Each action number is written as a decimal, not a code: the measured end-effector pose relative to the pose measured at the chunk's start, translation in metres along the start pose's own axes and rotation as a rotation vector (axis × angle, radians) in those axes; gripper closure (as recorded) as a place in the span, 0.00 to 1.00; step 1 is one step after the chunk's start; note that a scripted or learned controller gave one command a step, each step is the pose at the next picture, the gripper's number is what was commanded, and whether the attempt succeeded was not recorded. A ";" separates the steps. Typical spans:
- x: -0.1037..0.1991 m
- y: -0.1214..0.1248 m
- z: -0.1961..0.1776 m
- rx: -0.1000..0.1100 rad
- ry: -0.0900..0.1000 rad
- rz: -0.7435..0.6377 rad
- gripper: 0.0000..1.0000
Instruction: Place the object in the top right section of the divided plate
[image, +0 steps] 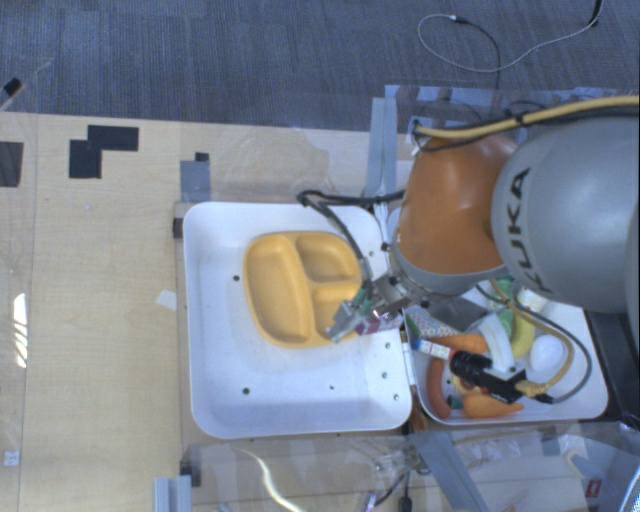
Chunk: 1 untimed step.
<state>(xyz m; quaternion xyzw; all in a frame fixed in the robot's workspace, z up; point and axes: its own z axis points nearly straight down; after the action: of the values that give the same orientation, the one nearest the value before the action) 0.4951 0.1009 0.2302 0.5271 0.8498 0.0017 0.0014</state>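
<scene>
pincer (345, 322) over divided plate's (285, 290) lower-right rim.

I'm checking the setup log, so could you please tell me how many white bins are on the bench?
2. The left bin holds the yellow divided plate. The right bin sits beside it, mostly covered by the arm and crowded with items, so some may be hidden.

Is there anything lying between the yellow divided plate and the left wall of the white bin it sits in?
No. In the camera view, the stretch between the yellow divided plate and the left wall of the white bin is bare white floor.
</scene>
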 end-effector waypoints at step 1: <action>-0.033 -0.021 0.042 0.001 0.000 0.076 0.00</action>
<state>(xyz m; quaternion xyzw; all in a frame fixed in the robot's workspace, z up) 0.4913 0.0622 0.1883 0.5591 0.8291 0.0011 0.0010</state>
